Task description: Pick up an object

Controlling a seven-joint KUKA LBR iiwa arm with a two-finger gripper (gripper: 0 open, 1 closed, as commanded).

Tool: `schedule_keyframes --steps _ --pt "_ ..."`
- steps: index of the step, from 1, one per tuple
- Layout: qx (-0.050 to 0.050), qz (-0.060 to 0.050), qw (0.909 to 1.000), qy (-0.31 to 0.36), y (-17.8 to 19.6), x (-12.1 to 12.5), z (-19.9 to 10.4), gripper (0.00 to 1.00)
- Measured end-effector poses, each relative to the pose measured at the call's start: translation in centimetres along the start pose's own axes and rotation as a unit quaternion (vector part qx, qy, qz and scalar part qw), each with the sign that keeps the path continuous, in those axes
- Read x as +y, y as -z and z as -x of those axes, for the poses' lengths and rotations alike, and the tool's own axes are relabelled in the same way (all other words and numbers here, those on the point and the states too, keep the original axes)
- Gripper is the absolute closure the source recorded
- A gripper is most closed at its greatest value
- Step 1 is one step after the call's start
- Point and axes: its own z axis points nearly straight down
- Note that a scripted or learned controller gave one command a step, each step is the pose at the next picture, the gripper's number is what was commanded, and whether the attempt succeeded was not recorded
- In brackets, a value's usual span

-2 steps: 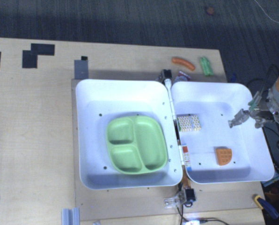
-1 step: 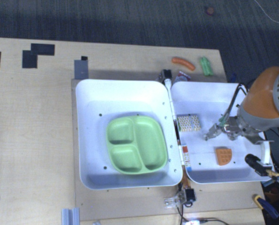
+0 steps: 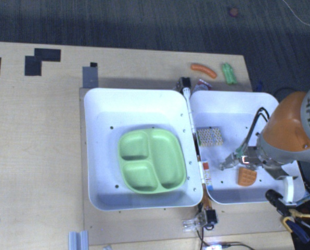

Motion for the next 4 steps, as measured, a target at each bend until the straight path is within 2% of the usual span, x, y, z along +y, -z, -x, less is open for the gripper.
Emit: schedule_keyframes --steps 1,2,3,4 --pt "-0.001 0.003 1.0000 0.000 1.1 0.2 0.0 1.00" --pt "-0.002 0.000 1.0000 0.000 0.0 5.3 8.1 1.00" --pt "0.000 -0.002 1.0000 0.000 9.1 -0.3 8.4 1.00" --pt "0.000 -0.002 1.0000 0.002 18.2 6.9 8.3 1.00"
